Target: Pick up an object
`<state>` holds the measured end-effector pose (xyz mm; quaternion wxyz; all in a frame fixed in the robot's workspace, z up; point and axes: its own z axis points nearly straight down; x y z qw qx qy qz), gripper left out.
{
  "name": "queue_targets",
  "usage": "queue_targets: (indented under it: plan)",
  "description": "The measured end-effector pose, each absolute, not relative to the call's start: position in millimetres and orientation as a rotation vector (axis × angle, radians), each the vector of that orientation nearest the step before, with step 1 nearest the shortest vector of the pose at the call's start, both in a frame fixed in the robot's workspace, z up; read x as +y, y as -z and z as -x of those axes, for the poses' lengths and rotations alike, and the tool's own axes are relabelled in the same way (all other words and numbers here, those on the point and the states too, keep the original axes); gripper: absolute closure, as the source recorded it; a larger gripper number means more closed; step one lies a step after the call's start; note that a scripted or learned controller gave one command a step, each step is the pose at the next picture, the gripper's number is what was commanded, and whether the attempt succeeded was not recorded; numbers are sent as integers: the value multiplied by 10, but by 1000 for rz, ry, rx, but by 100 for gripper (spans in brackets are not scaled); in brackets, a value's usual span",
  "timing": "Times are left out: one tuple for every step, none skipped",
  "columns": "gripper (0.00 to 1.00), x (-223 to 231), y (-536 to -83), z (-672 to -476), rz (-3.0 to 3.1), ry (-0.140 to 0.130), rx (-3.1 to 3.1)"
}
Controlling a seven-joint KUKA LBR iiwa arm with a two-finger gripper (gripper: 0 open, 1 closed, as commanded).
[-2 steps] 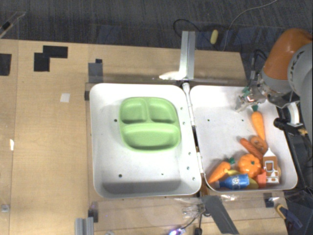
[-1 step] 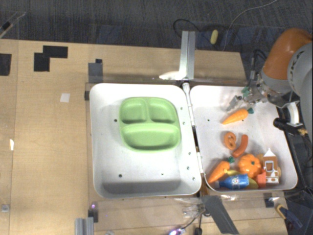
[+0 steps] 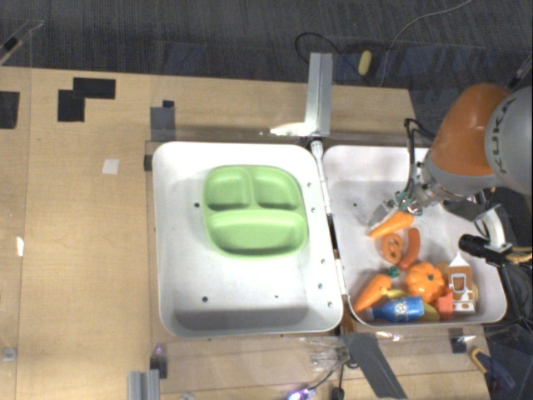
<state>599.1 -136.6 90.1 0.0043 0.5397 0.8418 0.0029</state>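
My gripper (image 3: 406, 202) is low in the right bin (image 3: 358, 173), at the upper end of an orange toy carrot (image 3: 391, 223) that lies tilted on the bin floor. The gripper tip touches or nearly touches the carrot's green top; I cannot tell which. Below the carrot lie a red-orange sausage-shaped toy (image 3: 410, 247), an orange pumpkin (image 3: 425, 280), a second carrot (image 3: 371, 290), a blue can (image 3: 400, 309) and a small orange-and-white box (image 3: 460, 290). The arm's orange band (image 3: 466, 136) rises to the upper right.
The left bin (image 3: 179, 223) holds a green divided plate (image 3: 252, 209). A metal post (image 3: 320, 90) stands behind the wall between the bins. Black cables (image 3: 491, 252) hang over the right bin's right side. The toys crowd the right bin's front half.
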Motion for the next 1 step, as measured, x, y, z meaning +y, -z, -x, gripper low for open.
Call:
queue_targets:
  plan:
    - [100,-1357,-1021,-6007,-1691,-17,2634]
